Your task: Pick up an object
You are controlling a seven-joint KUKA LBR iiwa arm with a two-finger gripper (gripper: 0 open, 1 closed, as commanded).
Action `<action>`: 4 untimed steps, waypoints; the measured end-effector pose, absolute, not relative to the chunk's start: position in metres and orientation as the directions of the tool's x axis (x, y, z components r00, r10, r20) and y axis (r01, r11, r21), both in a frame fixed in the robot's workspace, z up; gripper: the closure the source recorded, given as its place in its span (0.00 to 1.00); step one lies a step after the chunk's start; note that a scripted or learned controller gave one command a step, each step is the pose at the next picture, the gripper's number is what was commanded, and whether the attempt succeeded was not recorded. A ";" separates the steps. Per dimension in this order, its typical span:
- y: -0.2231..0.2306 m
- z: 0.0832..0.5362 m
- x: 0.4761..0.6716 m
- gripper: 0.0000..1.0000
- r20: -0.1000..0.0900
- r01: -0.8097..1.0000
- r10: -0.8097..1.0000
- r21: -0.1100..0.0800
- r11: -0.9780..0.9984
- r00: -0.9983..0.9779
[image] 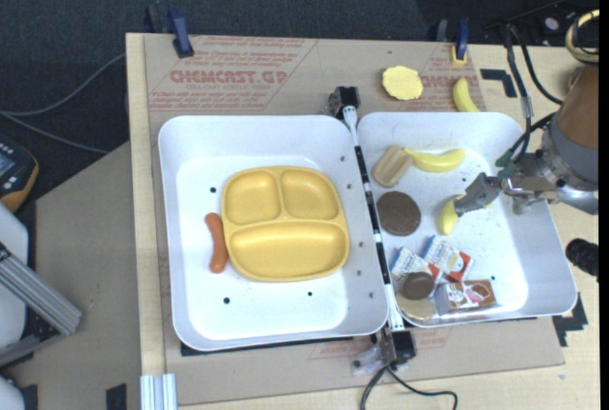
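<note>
Yellow plastic dominates the left bin (181, 208), where a divided tray (284, 223) is seen with an orange sausage (217, 242) lying just beside its left edge. Taking that tray as landmark, the right bin (542, 275) is found to its right, across the shared rim. In it, a banana (436, 159) and a tan cylinder (389, 166) lie farthest from the viewer, a brown disc (398, 213) sits nearest the tray, and packets (447, 275) are piled at the near end. The tool (476, 196) is lowered over the right bin, touching or just above a small yellow piece (447, 217). Whether the tool is wide or narrow cannot be told. A yellow disc (402, 83) and a second small banana (464, 95) rest on the worktop (247, 75) beyond the bins.
</note>
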State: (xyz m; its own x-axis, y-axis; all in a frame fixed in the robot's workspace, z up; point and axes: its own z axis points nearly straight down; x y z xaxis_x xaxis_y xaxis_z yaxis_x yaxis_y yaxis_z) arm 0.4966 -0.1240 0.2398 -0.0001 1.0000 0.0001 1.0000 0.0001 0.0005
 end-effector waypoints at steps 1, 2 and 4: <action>-0.128 0.130 0.538 0.00 0.002 1.000 1.000 -0.008 0.001 -0.001; -0.153 0.082 0.503 0.00 0.002 1.000 1.000 -0.007 -0.003 0.003; -0.124 0.095 0.543 1.00 -0.001 1.000 1.000 0.004 0.000 0.000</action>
State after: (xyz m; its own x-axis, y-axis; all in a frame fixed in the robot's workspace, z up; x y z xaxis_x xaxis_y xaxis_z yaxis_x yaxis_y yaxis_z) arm 0.5433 -0.1244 0.0948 0.0003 1.0000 -0.0012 1.0000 -0.0003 0.0035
